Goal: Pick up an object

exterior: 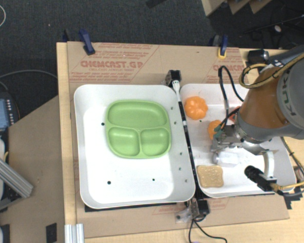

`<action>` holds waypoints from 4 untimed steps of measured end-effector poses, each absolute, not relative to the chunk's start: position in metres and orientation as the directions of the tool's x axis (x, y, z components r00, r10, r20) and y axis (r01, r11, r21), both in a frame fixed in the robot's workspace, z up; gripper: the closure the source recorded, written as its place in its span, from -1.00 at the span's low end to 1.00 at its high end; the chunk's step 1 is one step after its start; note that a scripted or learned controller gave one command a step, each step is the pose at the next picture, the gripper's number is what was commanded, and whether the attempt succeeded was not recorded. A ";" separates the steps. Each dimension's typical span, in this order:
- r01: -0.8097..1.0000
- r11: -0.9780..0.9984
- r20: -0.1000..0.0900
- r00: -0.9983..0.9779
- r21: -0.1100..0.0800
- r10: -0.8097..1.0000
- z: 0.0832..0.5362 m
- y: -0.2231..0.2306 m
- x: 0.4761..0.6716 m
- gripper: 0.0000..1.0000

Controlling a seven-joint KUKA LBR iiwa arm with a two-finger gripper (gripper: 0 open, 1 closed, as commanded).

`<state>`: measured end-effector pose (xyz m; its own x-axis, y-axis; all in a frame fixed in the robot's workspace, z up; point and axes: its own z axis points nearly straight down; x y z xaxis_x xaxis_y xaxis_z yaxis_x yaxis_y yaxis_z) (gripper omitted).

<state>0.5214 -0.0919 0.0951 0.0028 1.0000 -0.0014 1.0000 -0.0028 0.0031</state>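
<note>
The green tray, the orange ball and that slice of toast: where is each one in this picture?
Green tray [138, 128]: camera view, on the ridge between its compartments, in the left bin.
Orange ball [195, 107]: camera view, on the middle of its top, in the right bin.
Toast [210, 175]: camera view, on the middle of its face, near the right bin's front edge.

Arm: one, grey, orange band [258, 108] above the wrist; enters from the right, bent steeply downward over the right-hand side of the bench. Gripper [218, 148]: pointing down, low, partly hidden under the wrist. Cables loop along the upper arm.
</note>
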 end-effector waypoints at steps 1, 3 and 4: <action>1.000 0.009 0.004 -0.009 0.008 1.000 0.190 -0.002 0.496 1.00; 1.000 0.012 0.007 -0.012 0.016 1.000 0.387 0.127 0.480 1.00; 1.000 0.002 -0.001 -0.002 0.003 1.000 0.389 0.122 0.480 1.00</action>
